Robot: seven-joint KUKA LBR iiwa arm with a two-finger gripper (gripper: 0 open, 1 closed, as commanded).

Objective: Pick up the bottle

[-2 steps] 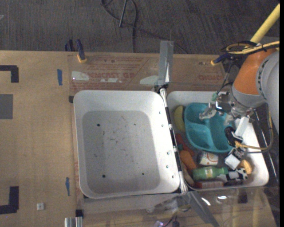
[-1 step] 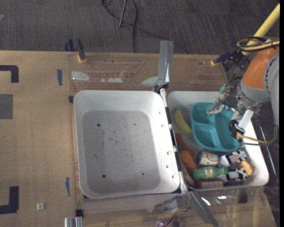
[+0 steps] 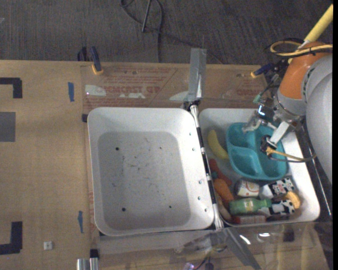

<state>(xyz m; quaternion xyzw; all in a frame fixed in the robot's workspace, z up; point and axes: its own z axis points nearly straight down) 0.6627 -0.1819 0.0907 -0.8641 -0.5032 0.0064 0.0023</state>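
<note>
Bottle (image 3: 249, 205) is lying ungrasped; gripper (image 3: 264, 126), grip state unclear, is hovering over teal tray (image 3: 253, 155); descent needed next.

- It was a robot lab.
- A cardboard-topped desk (image 3: 47, 158) bore tape marks (image 3: 71, 90) and clamps (image 3: 95, 59).
- Two white bins (image 3: 105, 118) sat taped together.
- Cables (image 3: 142, 13) ran over carpet.

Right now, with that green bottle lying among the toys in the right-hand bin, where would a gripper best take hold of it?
Probably across the middle of the green bottle's body, coming straight down from above. It lies on its side, long axis running left to right along the near wall of the right white bin, so fingers closing front to back would span its narrow width. Neighbouring toys crowd it, leaving little room.
</note>
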